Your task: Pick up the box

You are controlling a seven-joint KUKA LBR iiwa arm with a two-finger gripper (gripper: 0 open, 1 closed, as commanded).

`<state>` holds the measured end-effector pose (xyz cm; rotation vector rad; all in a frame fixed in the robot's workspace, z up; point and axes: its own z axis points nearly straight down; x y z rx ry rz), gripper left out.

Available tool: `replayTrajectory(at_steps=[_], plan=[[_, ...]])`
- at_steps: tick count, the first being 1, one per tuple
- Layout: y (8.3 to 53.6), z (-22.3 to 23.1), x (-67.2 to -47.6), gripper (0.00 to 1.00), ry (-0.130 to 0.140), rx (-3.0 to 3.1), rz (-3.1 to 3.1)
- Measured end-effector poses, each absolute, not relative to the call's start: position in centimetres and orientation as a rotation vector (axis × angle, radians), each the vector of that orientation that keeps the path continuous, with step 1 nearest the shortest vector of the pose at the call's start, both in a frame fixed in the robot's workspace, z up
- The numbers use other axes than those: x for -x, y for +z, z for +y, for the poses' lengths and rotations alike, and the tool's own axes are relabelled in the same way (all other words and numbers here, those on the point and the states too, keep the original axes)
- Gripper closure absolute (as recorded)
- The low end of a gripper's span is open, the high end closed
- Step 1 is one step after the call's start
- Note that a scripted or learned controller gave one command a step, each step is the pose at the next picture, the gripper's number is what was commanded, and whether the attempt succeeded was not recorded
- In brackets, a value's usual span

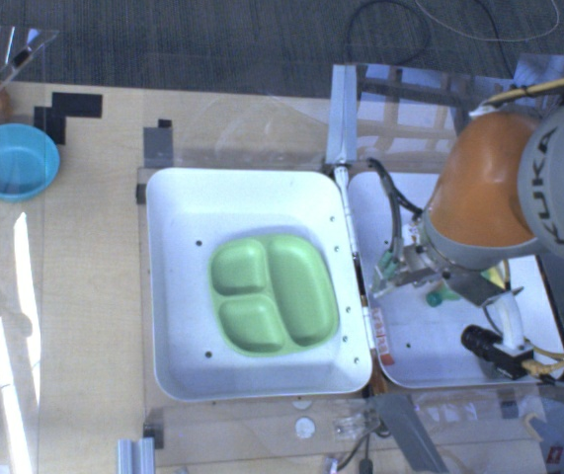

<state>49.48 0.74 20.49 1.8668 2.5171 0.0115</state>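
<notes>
At the near edge of the bench [64, 344], a small pale disc [304, 427] lies just in front of the left bin [178, 265]. That bin holds a green tray [274, 292] with three compartments, lying flat near its middle and a little towards the right wall.

The right bin [430, 349] stands just beside it, and their walls almost touch. Against the right bin's left wall, near the front corner, lies a narrow white strip with red print [379, 342]. I cannot tell whether this strip is the box, and nothing else in the bin reads clearly as one.

Farther in, the tool [400, 270] hangs low over the right bin's left half, close to the wall between the bins. It is too dark and crowded to tell whether it is released or clenched, or whether it grasps anything. A small green thing [439, 297] lies on the bin floor just beside the tool, on the right. The arm [489, 191] covers the far part of this bin with its orange band.

Well apart, on the far left of the bench, stands a blue bowl [13, 161]. A black L-shaped piece [64, 110] lies just beyond it. Past the bench, a thin cable [479, 8] loops over grey carpet [212, 18].
</notes>
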Motion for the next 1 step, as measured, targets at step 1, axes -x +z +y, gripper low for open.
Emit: replayTrajectory(at_steps=[1], plan=[[21.6,0.81,-49.7,1.0,0.018,-1.863,2.514]])
